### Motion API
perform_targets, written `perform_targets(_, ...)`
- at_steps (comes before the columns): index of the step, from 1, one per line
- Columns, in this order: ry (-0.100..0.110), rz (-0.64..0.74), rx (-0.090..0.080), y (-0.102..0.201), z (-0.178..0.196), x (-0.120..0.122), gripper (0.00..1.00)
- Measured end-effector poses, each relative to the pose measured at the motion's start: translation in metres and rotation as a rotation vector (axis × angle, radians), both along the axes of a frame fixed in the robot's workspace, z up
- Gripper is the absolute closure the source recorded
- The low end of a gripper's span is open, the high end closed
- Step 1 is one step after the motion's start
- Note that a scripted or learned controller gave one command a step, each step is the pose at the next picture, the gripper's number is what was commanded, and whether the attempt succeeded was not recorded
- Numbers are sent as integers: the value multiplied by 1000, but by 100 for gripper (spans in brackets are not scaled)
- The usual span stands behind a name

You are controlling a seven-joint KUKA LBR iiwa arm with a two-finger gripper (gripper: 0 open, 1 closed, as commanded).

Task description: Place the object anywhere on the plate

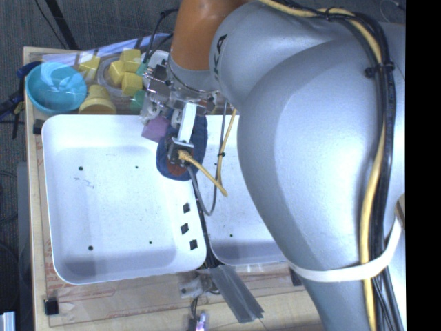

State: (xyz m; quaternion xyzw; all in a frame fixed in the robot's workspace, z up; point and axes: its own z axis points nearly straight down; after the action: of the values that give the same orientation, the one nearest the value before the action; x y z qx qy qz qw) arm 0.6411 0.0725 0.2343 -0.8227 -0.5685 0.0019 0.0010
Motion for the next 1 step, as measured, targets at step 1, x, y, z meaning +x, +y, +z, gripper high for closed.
perform_targets(1,-1,-16,0,-2,111,15,100)
